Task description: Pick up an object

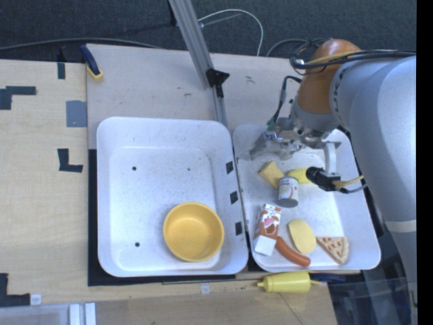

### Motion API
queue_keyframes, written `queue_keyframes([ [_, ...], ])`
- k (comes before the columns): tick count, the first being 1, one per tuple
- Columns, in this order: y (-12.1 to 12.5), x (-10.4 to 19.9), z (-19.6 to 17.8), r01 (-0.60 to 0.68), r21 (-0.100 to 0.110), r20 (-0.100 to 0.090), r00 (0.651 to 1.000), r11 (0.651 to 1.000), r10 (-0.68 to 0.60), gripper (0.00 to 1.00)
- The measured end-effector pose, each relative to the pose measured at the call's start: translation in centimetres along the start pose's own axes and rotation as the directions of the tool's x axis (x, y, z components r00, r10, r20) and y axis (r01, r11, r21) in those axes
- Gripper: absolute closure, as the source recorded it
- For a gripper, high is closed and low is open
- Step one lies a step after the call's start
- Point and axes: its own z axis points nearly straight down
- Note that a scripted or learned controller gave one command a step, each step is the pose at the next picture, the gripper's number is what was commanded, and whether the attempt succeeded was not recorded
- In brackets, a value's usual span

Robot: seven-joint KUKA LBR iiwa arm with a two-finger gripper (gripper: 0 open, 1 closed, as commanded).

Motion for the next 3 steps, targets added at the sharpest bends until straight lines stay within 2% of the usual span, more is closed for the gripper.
queue_keyframes([
  [1, 0.1, 0.1, -1.3, 0.002, -0.003, 0.000, 1.000, 1.000, -0.002, 1.00],
  [2, 0.4, 0.0, -7.7, 0.000, -0.012, 0.000, 1.000, 1.000, 0.000, 1.00],
  [3, 0.5, 0.0, -13.0, 0.000, -0.011, 0.000, 1.000, 1.000, 0.000, 1.00],
])
